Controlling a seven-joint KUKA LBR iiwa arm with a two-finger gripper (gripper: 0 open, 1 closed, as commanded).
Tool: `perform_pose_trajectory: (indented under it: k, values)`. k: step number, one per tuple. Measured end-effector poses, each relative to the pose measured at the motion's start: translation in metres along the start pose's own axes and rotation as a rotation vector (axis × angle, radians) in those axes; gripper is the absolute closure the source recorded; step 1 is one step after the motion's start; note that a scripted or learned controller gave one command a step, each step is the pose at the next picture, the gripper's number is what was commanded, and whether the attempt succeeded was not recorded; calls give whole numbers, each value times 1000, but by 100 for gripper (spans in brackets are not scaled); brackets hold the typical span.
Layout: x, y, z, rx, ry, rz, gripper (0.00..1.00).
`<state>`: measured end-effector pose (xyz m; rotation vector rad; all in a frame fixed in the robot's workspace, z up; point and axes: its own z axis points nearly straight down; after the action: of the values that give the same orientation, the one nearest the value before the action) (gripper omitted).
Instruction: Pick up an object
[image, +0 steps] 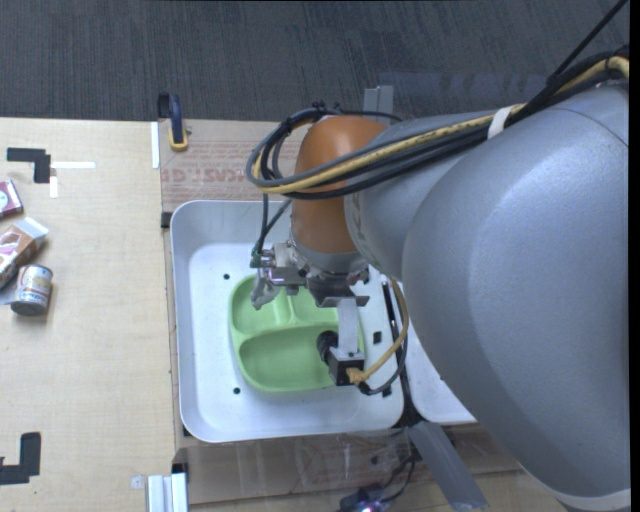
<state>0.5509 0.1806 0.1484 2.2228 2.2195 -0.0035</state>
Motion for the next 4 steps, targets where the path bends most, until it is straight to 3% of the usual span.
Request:
perform_pose_trajectory:
  k: [1,2,3,4]
  values:
    - [12,-30,-19,2,1,-2,0]
    - [-24,-5,30,1,0,1,0]
    - [16,-30,-36,0,0,-2,0]
    - [-27,-74,56,0,1,2,0]
